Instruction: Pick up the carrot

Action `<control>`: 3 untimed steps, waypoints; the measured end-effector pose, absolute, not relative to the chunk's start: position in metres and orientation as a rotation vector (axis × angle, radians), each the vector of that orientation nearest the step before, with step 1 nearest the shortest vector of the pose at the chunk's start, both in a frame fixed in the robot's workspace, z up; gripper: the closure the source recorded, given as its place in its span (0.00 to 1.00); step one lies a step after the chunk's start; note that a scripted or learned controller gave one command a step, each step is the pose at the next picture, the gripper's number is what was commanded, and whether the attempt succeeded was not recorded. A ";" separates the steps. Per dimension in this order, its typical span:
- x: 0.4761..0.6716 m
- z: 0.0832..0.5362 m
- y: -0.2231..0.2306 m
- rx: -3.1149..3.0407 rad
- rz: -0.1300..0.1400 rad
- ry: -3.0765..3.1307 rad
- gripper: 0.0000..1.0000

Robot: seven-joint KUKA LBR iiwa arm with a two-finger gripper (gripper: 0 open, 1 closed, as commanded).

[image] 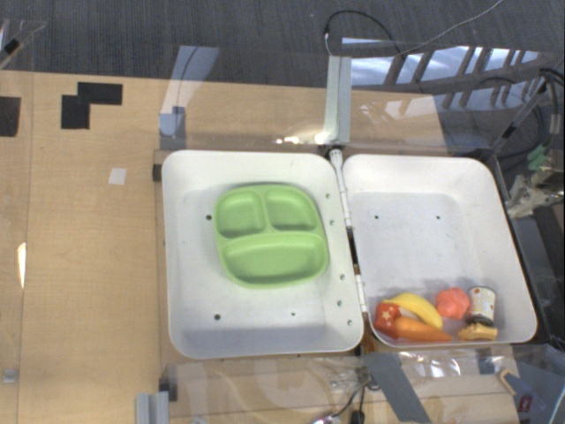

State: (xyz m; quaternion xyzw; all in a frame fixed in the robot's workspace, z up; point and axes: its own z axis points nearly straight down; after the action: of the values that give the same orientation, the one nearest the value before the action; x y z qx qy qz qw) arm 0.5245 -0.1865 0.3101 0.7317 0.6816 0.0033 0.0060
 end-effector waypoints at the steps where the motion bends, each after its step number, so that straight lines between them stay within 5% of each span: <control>1: 0.526 0.322 -0.186 2.279 0.015 2.137 1.00; 2: 0.524 0.244 -0.197 2.150 0.003 2.286 1.00; 3: 0.518 0.438 -0.206 2.229 0.007 2.201 1.00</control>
State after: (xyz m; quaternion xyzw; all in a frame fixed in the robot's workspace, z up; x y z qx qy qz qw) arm 0.5185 -0.2055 0.4376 0.7116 0.7025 0.0022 0.0045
